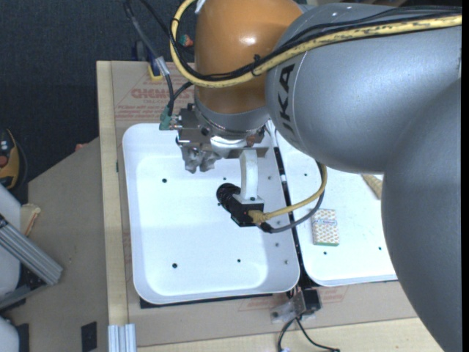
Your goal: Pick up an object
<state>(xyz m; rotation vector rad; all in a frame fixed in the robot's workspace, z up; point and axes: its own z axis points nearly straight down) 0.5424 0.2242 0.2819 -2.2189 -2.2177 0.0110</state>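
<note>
My gripper [198, 160] hangs under the orange wrist band, low over the back part of the left white bin [157, 266]. A white bracket with a black block and a cable [238, 205] juts from the wrist toward the bin's middle. A small flat rectangular object with a speckled pastel pattern and a green edge [325, 228] lies in the right bin [352, 270], close to its left wall. It is well to the right of the gripper and apart from it. Nothing shows in the gripper's grasp.
The big grey arm covers most of the right bin and the back right of the scene. The bins stand on a wooden bench [111, 196] with a printed cardboard edge at the back. A black cable and connector [304, 303] lie at the front between the bins.
</note>
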